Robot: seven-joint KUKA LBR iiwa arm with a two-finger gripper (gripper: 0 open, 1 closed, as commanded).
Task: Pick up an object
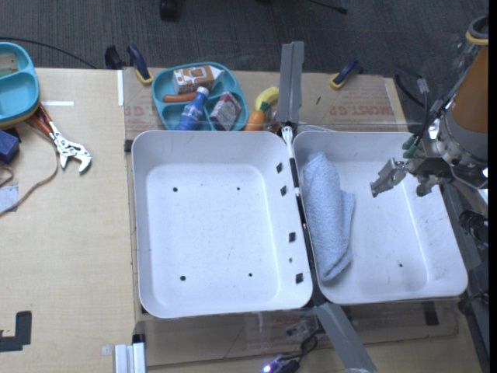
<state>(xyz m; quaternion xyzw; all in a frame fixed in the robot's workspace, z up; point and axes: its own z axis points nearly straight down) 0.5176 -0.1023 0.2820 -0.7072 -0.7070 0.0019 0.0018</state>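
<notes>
Here, a crumpled pale blue-grey cloth (326, 208) is seen lying along the left side of the right shallow white plastic bin (435, 282), against the wall shared with the left white bin (147, 231). Well apart to the right, the grey two-finger gripper (404, 179) is held above that bin's floor; whether it is spread or closed cannot be told.

we look down from one fixed camera above the bench (70, 231), tilted slightly, far enough back to take in both bins, left (213, 224) and right (388, 231), the bench top around them and a strip of floor (233, 14) along the top. the arm (466, 123) enters from the right edge.
</notes>
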